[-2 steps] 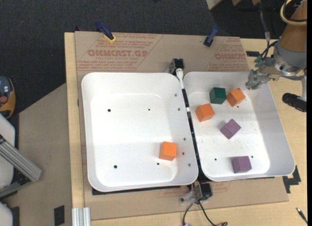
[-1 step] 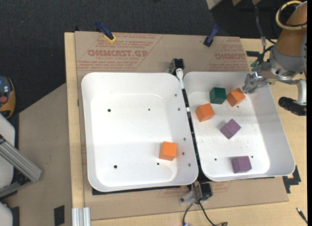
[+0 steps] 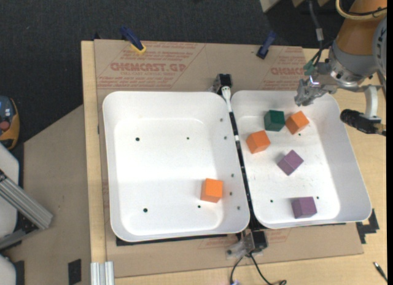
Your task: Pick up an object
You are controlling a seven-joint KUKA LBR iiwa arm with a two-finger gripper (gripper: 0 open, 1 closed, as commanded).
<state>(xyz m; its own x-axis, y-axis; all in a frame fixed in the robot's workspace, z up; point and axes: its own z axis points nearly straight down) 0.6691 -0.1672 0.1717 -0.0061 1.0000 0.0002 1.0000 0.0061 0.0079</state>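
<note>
**A:** How far along is the pick?

**B:** Early, I'd judge. The gripper (image 3: 305, 95) hangs over the far edge of the right bin (image 3: 353, 173) with nothing between its fingers. Every block lies flat on a bin floor, so the grasp and the lift are both left to do.

**A:** Are the fingers apart or together?

**B:** I cannot tell. The tips are small and dark against the bin wall, and the gap between them doesn't resolve.

**A:** Which block is it likely going for?

**B:** The nearest is the orange cube (image 3: 297, 121) just below the fingertips, toward the camera, lying close but apart from them. Just beside it, on the side away from the arm, is the dark green cube (image 3: 274, 120); the two look nearly touching, corner to corner.

**A:** And how does that orange cube look?

**B:** Small, matte, bright orange, turned at an angle to the bin walls, resting on one face. With the green one so close, I'd say a finger could catch it on the way down.

**A:** What else is around?

**B:** Further from the fingers, toward the camera: a second orange cube (image 3: 258, 142), a purple cube (image 3: 290, 162) turned diamond-wise, and another purple cube (image 3: 303, 207) near the front wall. Well apart, a third orange cube (image 3: 212, 190) lies in the left bin (image 3: 123, 155).
</note>
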